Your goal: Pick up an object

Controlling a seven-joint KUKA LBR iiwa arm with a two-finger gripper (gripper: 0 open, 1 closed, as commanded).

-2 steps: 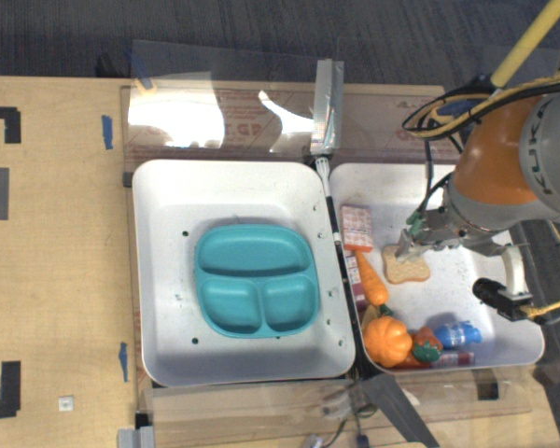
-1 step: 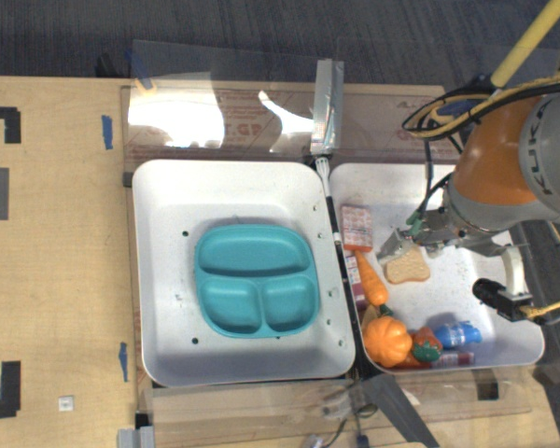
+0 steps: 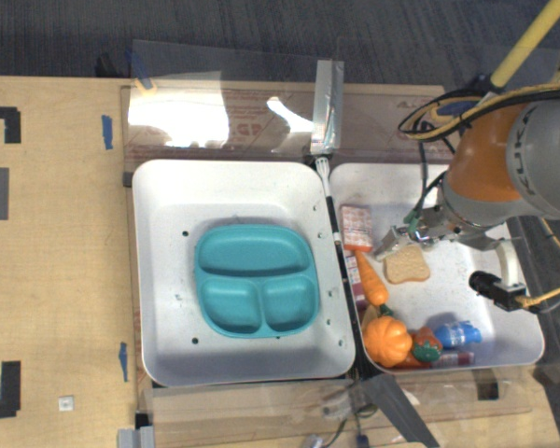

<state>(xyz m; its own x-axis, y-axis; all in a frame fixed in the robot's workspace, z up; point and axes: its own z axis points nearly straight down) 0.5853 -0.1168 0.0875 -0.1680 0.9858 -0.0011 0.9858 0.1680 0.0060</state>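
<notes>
The small orange plastic pumpkin (image 3: pixel 386 338) lay at the right bin's (image 3: pixel 527 348) near edge. I saw my gripper (image 3: pixel 399 243) low beside the tan toast slice (image 3: pixel 407 266); its grip I couldn't tell. Nothing looked lifted yet.

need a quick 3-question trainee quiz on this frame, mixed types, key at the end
1. True or false: the teal three-compartment plastic tray lies in the right white bin.
2. What lies nearest the gripper? A) tan slice of bread B) round orange pumpkin C) blue plastic bottle
3. Fill in: the orange carrot lies along the right bin's ____ wall, beside the divider.

Key: 1 false, it lies in the left white bin. 2 A. 3 left.
</notes>
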